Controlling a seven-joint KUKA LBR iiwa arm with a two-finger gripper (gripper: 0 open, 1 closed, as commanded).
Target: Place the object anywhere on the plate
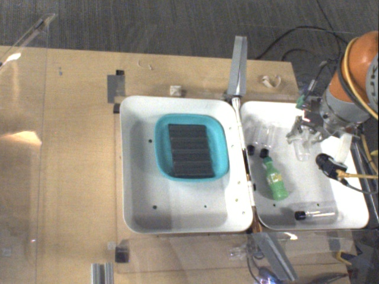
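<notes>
1. Overhead, a pale wooden bench [65, 176] carries 2 shallow white bins side by side, with dark grey carpet [148, 10] beyond its far edge and black cables [290, 37] trailing across that floor.
2. Left bin [136, 212] holds a teal plate [190, 147] with a dark ribbed insert lying in it; the plate sits well to the left of the gripper.
3. Right bin [355, 215] holds the loose objects: a green bottle [275, 181] lying just below and left of the gripper, clear bottles with black caps [260, 144] to the gripper's left, and a clear tube with a black cap [314, 214] near the bin's front edge, well below the gripper.
4. Gripper [305, 136] hangs over the right bin's upper part, beneath the arm's orange band [358, 58]; nothing shows plainly between its fingers, and whether they are spread or closed cannot be told.
5. Hard to make out: the clear bottles blend into the white bin floor, so their outlines and count are uncertain.
6. Glare washes over the bench's left side, where a transparent sheet [23, 99] reflects light.
7. Arm is cut off by the right frame edge.
</notes>
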